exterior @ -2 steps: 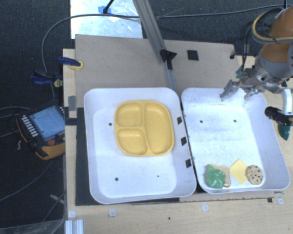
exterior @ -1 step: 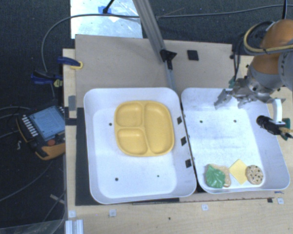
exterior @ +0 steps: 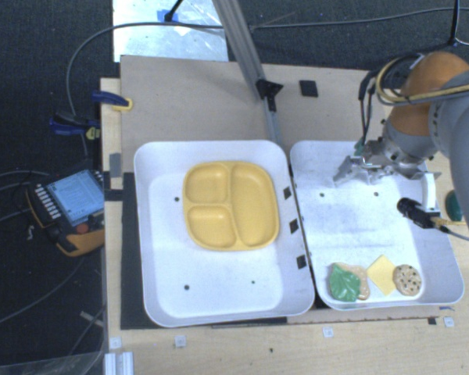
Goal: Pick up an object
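Three small food items lie along the front edge of the right bin [exterior: 320, 233]: a green leafy piece [exterior: 344, 283], a yellow cheese slice [exterior: 381, 274] and a round cookie [exterior: 407, 280]. My gripper [exterior: 361, 173] hangs over the far part of that bin, well back from the three items. Its metal fingers [exterior: 342, 172] are spread open with nothing between them. The grey arm with its orange band [exterior: 430, 80] comes in from the right.
In the left bin [exterior: 219, 280] lies a yellow divided plate [exterior: 230, 205]. A black fitting with a cable [exterior: 416, 212] juts over the right bin's right side. A slanted metal pole [exterior: 246, 45] stands behind the bins.
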Controlling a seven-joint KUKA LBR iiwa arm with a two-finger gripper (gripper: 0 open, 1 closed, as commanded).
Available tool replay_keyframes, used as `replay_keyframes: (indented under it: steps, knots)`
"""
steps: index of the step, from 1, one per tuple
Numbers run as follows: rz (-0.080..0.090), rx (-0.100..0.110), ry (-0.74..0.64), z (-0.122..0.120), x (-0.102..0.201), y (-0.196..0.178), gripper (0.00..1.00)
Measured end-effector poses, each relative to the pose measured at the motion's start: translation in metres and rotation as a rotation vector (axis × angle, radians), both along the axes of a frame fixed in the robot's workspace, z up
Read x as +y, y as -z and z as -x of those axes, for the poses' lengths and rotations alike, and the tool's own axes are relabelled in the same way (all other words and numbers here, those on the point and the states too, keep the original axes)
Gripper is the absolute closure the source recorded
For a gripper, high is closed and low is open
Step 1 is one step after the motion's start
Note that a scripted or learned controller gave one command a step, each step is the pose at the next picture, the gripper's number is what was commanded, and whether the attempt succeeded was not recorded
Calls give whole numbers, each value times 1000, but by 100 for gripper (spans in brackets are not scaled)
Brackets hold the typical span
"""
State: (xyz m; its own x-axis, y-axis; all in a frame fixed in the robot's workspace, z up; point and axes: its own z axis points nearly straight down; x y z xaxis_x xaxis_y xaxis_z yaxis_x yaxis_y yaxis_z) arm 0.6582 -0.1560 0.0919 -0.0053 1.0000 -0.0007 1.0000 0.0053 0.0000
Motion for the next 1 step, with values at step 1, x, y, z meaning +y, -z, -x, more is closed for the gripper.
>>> replay_keyframes:
  steps: [1]
  knots:
    - [2,-7,-3,-2,0,-14,100]
